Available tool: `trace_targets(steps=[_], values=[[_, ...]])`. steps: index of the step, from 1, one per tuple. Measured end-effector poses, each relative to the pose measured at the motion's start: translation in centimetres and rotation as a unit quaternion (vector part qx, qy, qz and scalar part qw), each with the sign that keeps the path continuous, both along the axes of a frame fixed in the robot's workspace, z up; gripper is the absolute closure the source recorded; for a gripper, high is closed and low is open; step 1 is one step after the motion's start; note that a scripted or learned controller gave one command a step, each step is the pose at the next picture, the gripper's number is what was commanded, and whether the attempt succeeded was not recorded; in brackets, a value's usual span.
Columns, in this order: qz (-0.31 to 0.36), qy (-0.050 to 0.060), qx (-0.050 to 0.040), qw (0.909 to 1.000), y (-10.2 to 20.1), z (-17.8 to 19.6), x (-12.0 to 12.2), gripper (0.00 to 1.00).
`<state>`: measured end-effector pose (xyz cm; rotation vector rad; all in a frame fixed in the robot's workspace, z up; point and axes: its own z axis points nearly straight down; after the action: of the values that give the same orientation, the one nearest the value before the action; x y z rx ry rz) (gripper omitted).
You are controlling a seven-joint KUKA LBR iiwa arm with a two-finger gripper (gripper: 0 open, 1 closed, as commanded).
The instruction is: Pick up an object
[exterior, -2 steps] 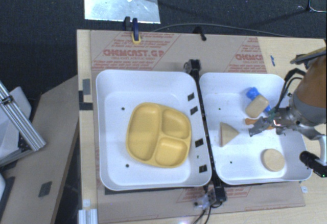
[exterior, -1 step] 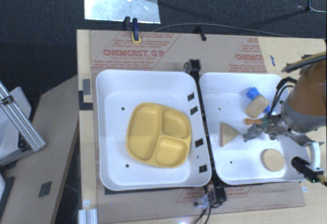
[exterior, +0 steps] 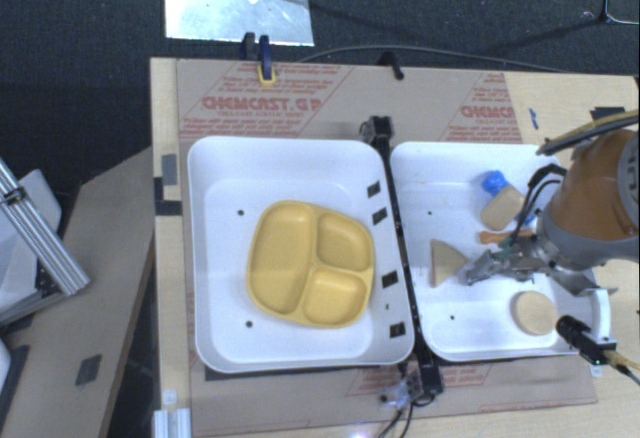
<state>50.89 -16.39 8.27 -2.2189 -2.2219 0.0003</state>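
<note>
- The gripper (exterior: 478,273) sits low in the right bin (exterior: 440,196), fingers pointing toward the wedge (exterior: 441,259) – can't tell how far they're open, it's just a dark blur at that end, and nothing shows between them.
- The wedge is a tan triangular piece near the bin's left side, just beside the gripper tip; can't tell if they're touching.
- Other stuff in that bin: a blue piece (exterior: 493,182) up top, a tan block (exterior: 500,210) right below it, and a round tan disc (exterior: 533,312) near the bottom edge.
- A small orange bit (exterior: 490,237) pokes out by the wrist – could be part of the gripper or an object, hard to say.
- The arm (exterior: 597,206) comes in from the right and covers the bin's right side, so whatever's under it is hidden.
- The left bin (exterior: 215,226) holds a yellow divided tray (exterior: 310,264), well apart from the gripper.
- Both bins rest on a cardboard sheet (exterior: 290,101) with red print.
</note>
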Motion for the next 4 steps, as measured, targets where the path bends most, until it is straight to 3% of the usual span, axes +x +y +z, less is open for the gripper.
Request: trace_targets(steps=[1, 4], values=[[0.0, -0.002, -0.0006, 1.0, 0.0, 1.2, 0.1, 1.0], [0.002, -0.005, -0.0015, 1.0, -0.2, 17.6, -0.5, 1.0]])
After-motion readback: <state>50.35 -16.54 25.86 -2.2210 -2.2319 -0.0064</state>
